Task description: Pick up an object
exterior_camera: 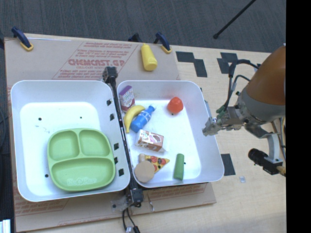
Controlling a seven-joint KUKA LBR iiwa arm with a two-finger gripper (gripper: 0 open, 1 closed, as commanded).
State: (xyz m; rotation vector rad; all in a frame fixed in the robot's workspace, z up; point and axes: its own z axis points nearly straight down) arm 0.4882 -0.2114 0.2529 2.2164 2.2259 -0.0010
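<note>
Bins (29, 93): two | tray (81, 159): one | banana (131, 115): one | hand (212, 128): grip cannot tell

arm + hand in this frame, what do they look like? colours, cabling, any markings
The arm comes in from the right: a large rounded orange section above a grey wrist segment. Thin dark cables loop along its left side and run down toward the hand, which is a small grey metallic piece, blurred, just outside the right bin's rim. A black part sits lower right of the wrist. No markings are legible.
</note>
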